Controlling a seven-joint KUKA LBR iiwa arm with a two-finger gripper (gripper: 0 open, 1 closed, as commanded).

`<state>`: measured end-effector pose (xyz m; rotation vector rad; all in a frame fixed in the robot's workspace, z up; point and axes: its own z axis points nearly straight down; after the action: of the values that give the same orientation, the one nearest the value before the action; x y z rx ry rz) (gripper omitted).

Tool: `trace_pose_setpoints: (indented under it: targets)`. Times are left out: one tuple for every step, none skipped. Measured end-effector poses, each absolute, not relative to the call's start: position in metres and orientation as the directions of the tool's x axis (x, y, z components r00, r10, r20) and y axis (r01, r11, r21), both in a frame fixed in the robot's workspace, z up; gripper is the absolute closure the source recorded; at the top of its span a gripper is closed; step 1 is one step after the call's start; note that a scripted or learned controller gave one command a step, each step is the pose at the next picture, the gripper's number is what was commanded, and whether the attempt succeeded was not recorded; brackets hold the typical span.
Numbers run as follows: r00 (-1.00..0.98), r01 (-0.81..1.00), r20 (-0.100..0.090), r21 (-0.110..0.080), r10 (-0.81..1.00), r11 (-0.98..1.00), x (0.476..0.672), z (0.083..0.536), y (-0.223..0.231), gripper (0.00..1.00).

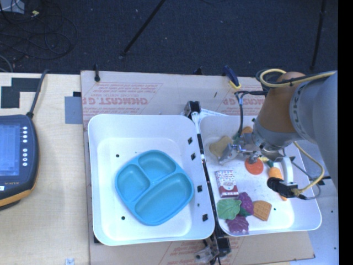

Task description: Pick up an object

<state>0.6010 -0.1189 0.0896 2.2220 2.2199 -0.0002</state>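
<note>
My gripper (230, 152) reaches low into the right bin (309, 217) near its back left part. It hangs beside a tan object (220, 143) and looks to touch or nearly touch it. Whether anything sits in its grasp cannot be made out. Just right of the gripper lie a red-orange round piece (254, 167) and an orange piece (274, 173). Toward the front lie a red and white packet (226, 183), a green leaf (228, 208), a purple piece (246, 203), purple grapes (238, 224) and a tan waffle-like piece (262, 210).
The left bin (105, 148) holds a blue divided plate (154, 187). The arm's grey body with its orange band (276, 112) covers the right bin's back right corner, with cables looping around it. A pendant with a screen (14, 153) lies at the far left of the bench.
</note>
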Motion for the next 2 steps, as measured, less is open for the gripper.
trace_pose_setpoints:
  targets:
    - [-0.002,1.000,0.000,0.002,1.000,0.002,0.646,0.089,-0.091,0.00]
    - [-0.003,1.000,0.001,0.000,1.000,0.003,0.645,0.099,-0.092,1.00]
